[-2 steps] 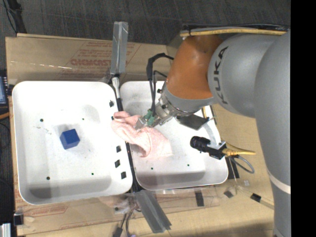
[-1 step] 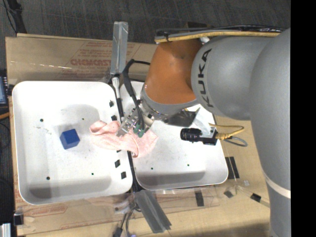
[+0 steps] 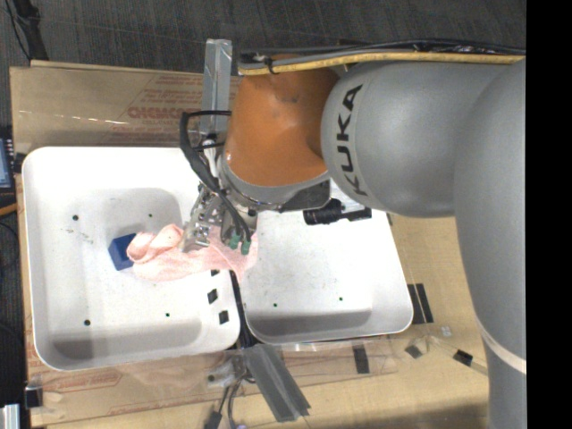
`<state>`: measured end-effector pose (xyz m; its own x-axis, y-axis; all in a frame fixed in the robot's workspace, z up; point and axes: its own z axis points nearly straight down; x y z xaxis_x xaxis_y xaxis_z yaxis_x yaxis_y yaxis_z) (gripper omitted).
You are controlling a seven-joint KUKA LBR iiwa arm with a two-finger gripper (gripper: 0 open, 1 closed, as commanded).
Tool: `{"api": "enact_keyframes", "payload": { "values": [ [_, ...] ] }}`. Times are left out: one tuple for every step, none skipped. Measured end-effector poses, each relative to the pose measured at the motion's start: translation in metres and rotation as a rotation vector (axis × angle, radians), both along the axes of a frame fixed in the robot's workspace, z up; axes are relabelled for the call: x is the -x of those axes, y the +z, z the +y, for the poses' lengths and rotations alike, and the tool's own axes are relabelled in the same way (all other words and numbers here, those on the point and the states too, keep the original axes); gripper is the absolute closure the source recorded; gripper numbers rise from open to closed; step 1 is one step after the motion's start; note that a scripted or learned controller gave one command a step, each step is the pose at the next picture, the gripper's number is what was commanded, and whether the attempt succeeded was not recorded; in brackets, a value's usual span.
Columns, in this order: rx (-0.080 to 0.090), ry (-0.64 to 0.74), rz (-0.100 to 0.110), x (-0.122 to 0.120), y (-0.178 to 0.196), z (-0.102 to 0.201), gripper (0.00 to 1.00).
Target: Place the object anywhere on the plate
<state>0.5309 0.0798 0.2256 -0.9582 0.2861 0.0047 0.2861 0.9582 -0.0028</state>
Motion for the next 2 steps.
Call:
{"api": "enact_keyframes", "payload": {
  "values": [
    [-0.002,0.295,-0.002,0.0057,0.0015,0.0500,1.00],
    [-0.002,0.295,-0.002,0.0056,0.0017,0.0498,0.00]
  ]
}}
